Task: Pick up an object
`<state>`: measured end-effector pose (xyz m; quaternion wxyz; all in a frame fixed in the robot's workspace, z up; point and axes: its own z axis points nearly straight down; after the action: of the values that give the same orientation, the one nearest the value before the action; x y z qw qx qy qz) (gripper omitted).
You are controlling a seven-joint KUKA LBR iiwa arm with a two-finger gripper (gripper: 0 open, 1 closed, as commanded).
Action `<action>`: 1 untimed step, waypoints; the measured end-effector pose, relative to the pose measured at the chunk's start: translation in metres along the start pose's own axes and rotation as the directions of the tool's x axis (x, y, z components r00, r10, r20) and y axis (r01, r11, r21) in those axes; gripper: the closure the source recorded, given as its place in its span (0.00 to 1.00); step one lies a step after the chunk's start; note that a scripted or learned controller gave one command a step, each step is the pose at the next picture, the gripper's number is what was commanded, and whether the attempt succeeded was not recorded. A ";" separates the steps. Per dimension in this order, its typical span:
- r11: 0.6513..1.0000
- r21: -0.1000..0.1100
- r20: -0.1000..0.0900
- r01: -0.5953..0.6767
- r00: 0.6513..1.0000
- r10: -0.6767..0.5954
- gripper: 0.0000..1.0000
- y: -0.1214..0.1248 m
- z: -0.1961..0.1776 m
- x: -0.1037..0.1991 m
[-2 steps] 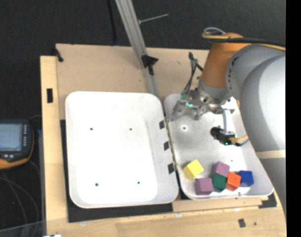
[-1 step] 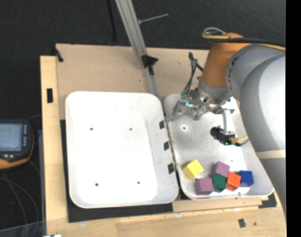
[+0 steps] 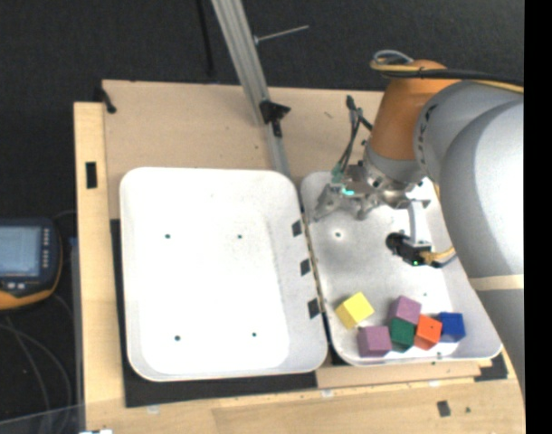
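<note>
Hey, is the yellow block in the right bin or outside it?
In. The yellow block lies on the right bin's white floor near its left wall, apart from the other blocks.

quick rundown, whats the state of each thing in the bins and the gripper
gripper: over the far end of the right bin, above the blocks' level, nothing seen in it
yellow block: lying loose, apart from the rest
purple blocks: two, in the cluster at the near edge
green block: in the cluster
orange block: in the cluster
blue block: in the cluster
right bin: holds all the blocks
left bin: bare white floor
</note>
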<state>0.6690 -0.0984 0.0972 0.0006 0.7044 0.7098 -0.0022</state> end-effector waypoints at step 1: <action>1.000 -0.012 -0.004 -0.003 1.000 0.003 0.00 0.000 -0.106 0.027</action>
<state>0.6696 -0.0715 0.2030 0.0035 0.7053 0.7089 0.0036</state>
